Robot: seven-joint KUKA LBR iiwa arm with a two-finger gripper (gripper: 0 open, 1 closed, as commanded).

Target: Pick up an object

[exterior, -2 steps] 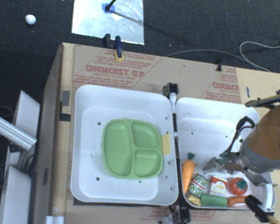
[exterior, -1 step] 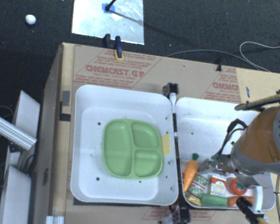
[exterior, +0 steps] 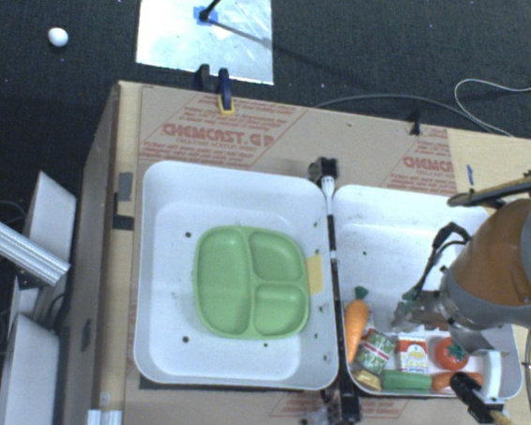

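The gripper (exterior: 413,310) hung low in the right bin (exterior: 387,220), just right of the carrot (exterior: 355,324); whether it was open or closed I cannot tell. Right of the carrot lay a small can (exterior: 374,351), a carton (exterior: 412,354) and a tomato (exterior: 448,352). A green plate (exterior: 250,282) sat in the left bin (exterior: 163,243)

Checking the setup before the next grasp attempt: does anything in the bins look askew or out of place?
Nothing looks damaged or spilled. The toy foods, including the carrot, are crowded into the near corner of the right bin, under the arm. The green divided plate lies flat in the left bin.
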